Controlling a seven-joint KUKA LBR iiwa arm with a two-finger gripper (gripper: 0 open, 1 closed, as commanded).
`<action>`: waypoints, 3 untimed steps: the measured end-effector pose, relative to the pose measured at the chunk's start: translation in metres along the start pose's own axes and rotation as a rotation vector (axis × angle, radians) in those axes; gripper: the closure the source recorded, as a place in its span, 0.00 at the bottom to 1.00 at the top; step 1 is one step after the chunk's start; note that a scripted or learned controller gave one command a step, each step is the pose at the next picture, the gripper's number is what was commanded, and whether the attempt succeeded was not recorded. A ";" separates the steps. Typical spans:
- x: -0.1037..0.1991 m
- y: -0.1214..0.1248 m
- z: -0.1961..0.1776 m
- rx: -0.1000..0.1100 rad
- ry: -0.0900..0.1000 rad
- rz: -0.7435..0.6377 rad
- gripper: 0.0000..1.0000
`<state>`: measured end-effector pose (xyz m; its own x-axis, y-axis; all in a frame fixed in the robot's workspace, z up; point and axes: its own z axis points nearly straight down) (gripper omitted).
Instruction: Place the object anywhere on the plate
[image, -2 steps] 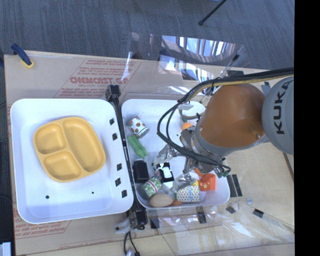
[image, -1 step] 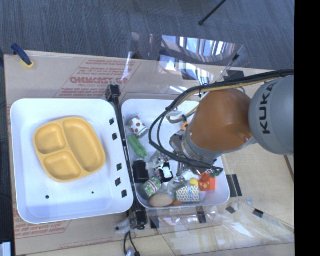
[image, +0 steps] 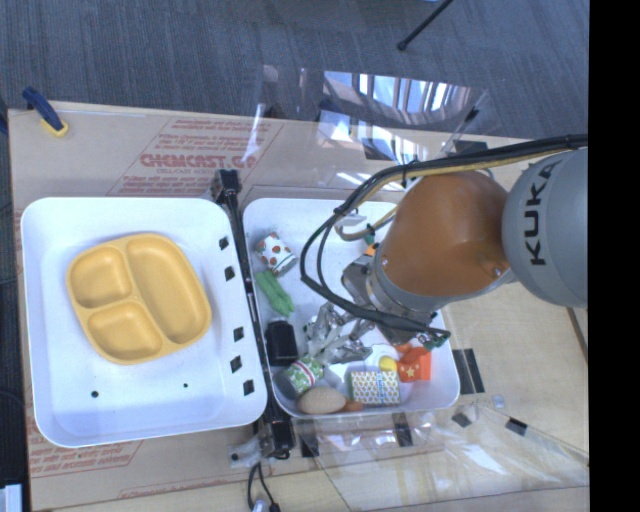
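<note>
A yellow three-compartment plate lies in the left white bin with nothing on it. In the right bin, my gripper reaches down among a pile of small objects near the bin's front. Close by it lie a black block, a green-and-white can, a beige egg-like piece and a patterned box. The arm's orange band hides much of the bin's right half.
A green pod and a red-and-white item lie along the right bin's left side. A red block and a white-yellow piece sit at the front right. A black divider rail separates the bins.
</note>
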<state>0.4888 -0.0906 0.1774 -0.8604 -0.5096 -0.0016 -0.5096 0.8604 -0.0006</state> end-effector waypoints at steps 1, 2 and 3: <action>-0.059 0.082 -0.014 -0.002 -0.002 -0.145 1.00; -0.085 0.114 -0.047 0.000 -0.001 0.103 1.00; -0.085 0.113 -0.047 0.000 0.000 0.104 0.00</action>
